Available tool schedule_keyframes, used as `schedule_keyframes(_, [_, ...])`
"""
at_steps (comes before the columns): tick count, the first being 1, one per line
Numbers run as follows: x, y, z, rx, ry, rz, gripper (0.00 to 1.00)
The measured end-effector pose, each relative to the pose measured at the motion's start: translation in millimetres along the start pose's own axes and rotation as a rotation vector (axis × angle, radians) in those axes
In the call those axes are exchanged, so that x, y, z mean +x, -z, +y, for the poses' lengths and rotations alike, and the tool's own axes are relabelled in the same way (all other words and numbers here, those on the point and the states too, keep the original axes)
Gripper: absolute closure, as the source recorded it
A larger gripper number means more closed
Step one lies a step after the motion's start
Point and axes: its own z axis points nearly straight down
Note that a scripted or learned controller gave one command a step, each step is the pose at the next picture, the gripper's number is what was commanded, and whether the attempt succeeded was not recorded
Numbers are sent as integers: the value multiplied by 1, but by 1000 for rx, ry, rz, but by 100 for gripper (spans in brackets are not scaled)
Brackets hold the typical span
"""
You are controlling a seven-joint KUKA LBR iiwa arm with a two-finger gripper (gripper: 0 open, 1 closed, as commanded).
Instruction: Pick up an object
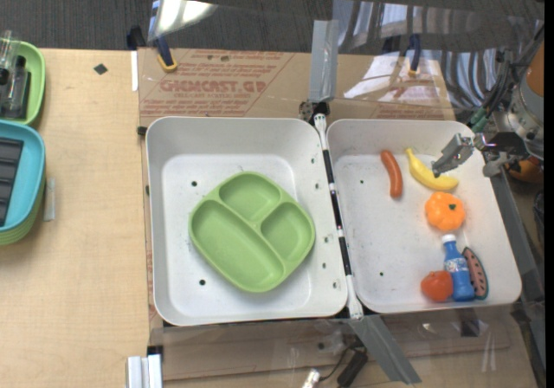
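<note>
The right bin point(381, 256) holds several toy foods. A yellow banana point(426, 172) lies near its back right corner, with a red sausage point(394, 175) to its left. An orange fruit point(444, 211) sits just in front of the banana. Near the front right corner lie a blue bottle point(457, 270), a red tomato point(436, 287) and a watermelon slice point(477, 274). My gripper point(468, 162) hangs over the bin's right rim, just right of the banana. It is open with nothing between its fingers, and one fingertip point(447, 159) is close above the banana's end.
The left bin point(173, 161) holds a green divided plate point(251, 230). Cardboard point(225, 83) lies behind the bins. Green and blue trays point(17, 161) stand at the far left of the bench. Cables and the arm's body point(524, 109) crowd the right edge.
</note>
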Motion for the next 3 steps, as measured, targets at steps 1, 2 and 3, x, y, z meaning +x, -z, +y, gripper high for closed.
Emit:
schedule_keyframes(1, [-37,-117,17,-1,-61,1,0])
schedule_keyframes(2, [-69,-200,32,2,-179,11,0])
schedule_keyframes(3, [-70,-191,31,3,-183,11,100])
